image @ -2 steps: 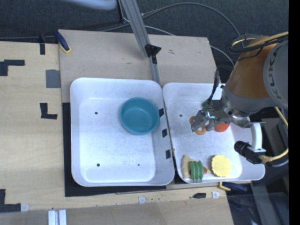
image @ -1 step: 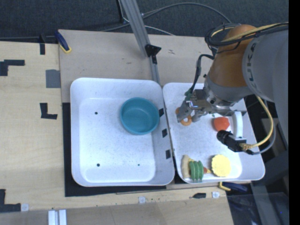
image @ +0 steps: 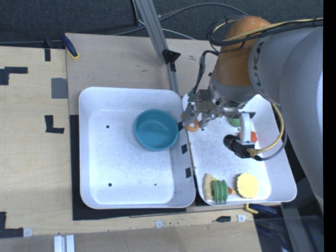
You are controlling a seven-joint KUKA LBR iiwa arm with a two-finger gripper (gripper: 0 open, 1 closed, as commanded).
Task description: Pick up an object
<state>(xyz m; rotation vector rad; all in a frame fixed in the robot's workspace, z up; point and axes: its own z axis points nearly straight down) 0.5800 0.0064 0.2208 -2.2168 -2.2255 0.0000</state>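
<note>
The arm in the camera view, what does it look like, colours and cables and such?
The arm is bulky, smooth and rounded, light grey, with an orange band above the wrist. Black cables loop over the band, and a yellowish cable curves along its lower side. The gripper is a small dark metal assembly.

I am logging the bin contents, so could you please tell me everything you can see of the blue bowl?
The blue bowl is a round, teal-blue dish, plastic by its look, with a smooth rim and a flat inner floor. It stands upright, mouth up, with nothing visible inside. It rests on the floor of the left bin, toward that bin's upper right, near the wall shared with the right bin. Nothing else touches it.
</note>
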